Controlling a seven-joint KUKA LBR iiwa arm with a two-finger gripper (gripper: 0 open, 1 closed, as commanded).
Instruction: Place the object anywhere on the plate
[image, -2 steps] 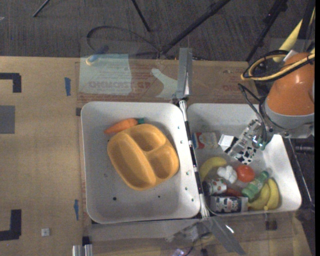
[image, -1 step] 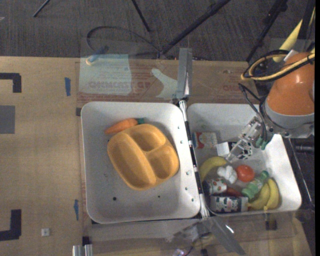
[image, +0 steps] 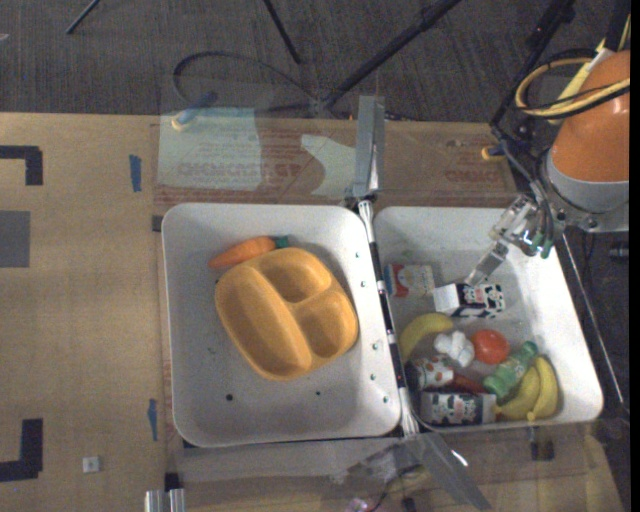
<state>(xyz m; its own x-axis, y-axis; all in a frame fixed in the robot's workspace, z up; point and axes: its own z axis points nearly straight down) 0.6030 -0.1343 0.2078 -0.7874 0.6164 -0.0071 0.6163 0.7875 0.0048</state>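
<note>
The gripper (image: 478, 275), finger state indeterminable, is positioned in the right bin (image: 575, 330) directly above and touching or nearly touching the small milk carton (image: 470, 298), well apart from the yellow plate (image: 285, 312) in the left bin (image: 190, 300).

- The arm (image: 592, 140) comes in from the right, over the upper right corner of the right bin (image: 560, 330).
- Its orange band bulks large near the view's upper right edge, above a grey wrist.
- The gripper (image: 478, 276) slants down and to the left from the wrist, its tip low over the upper middle of that bin.
</note>
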